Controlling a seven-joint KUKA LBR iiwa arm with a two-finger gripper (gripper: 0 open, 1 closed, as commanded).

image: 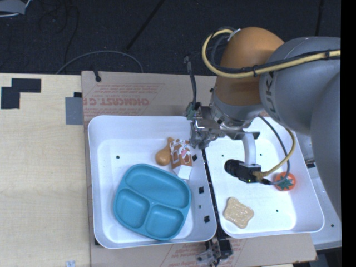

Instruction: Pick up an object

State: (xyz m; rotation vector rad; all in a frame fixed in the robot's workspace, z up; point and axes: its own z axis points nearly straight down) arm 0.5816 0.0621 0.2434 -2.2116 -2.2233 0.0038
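The tool [196, 133] hangs over the inner edge of the left bin [103, 149], just above the packet [181, 153] and the brown toy [163, 156] beside the blue tray [151, 200]; whether it is wide or narrow I cannot tell. A good grasp likely means centring on one item, clear of the bin wall and tray rim.
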